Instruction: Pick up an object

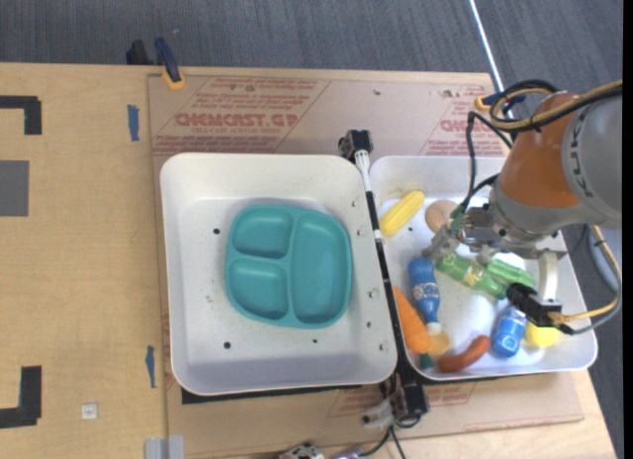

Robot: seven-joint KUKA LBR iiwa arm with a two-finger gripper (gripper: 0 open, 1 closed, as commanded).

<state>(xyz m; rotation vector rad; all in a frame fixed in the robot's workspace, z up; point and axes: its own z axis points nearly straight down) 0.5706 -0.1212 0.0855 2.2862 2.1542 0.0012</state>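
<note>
My gripper (491, 267) hangs low over the right bin (579, 360), below the orange band of the arm. Its fingers are spread open, one finger (439, 246) on the left and the other on the right. A green bottle (483, 273) lies between them, not clamped. Around it lie a yellow corn cob (403, 212), a tan round piece (438, 216), a blue bottle (425, 292), an orange carrot (408, 318), a red sausage (463, 354), a blue can (508, 333) and a yellow piece (543, 337).
The left bin (188, 249) holds a teal divided plate (290, 263). A black-and-white divider (368, 190) runs between the two bins. A cable (554, 319) loops from the arm over the right bin's right side.
</note>
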